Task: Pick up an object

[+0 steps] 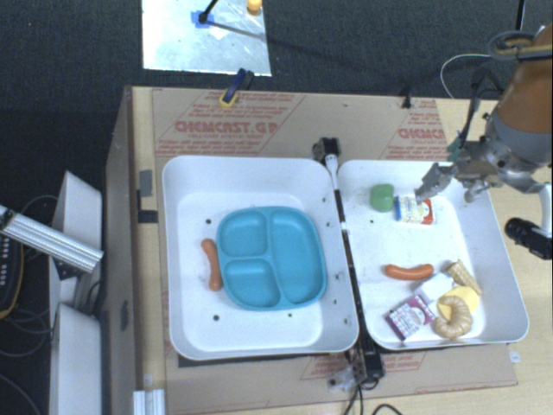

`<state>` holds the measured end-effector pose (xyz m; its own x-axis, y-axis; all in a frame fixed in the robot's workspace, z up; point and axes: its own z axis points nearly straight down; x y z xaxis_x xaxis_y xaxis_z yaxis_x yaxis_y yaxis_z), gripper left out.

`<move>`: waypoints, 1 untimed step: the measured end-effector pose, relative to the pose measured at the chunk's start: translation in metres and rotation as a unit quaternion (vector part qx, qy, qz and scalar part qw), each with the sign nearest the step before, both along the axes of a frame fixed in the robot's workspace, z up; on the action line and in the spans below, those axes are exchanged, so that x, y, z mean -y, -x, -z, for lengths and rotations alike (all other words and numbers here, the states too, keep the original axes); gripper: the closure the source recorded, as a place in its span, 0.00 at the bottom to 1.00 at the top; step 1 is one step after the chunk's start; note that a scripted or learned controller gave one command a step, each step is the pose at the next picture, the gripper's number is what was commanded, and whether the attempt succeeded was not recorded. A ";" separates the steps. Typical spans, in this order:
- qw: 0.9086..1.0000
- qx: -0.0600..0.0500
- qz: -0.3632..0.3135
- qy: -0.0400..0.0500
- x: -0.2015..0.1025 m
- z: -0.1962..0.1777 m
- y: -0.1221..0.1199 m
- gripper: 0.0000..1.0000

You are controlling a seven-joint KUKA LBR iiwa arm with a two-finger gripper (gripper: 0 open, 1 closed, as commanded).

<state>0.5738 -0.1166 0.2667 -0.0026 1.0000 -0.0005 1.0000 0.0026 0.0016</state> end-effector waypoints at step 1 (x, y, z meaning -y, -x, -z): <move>1.000 -0.001 0.001 0.000 0.005 0.109 0.013 0.00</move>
<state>0.5607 -0.1221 0.1578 -0.0013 1.0000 0.0002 1.0000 0.0013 -0.0012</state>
